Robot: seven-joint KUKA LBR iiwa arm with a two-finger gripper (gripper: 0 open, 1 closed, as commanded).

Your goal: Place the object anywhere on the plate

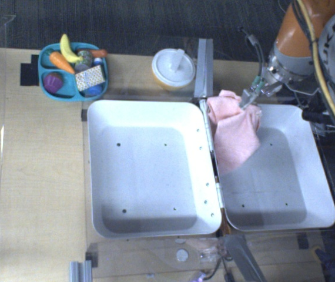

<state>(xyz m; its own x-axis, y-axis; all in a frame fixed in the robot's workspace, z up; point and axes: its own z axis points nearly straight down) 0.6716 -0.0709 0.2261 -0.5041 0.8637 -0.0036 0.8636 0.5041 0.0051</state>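
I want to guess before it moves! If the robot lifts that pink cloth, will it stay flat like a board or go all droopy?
Probably droopy. The pink cloth lies in soft folds and drapes over the right bin's rim, so it looks limp. It likely weighs little and would hang and sway rather than roll.

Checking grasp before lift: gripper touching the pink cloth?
Touching. In the camera view the gripper tip meets the upper right edge of the pink cloth, with no gap between them, in the right bin.
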